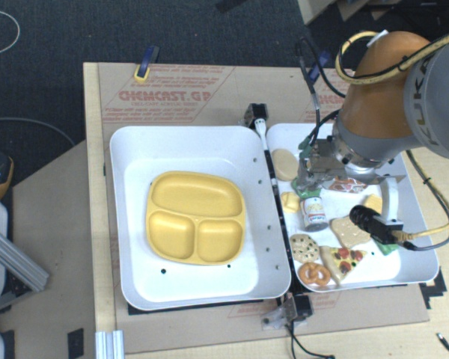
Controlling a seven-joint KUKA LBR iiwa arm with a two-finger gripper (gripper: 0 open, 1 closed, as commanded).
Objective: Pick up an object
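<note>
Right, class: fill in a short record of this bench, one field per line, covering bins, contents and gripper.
left bin: holds a yellow divided tray
right bin: holds toy foods
foods seen: small can, chocolate-chip cookie, pretzel, pizza slice
gripper: low in right bin, just above the can
grasp: cannot tell

— What do we see carrying everything here?

— We see a bench (pixel 172 96) with a brown cardboard sheet on top, printed with red letters.

— And what lies directly on it?

— We find two shallow white bins side by side, touching: the left bin (pixel 127 200) and the right bin (pixel 419 264). Near the far edge we also see a small blue and yellow clamp (pixel 144 64).
</note>
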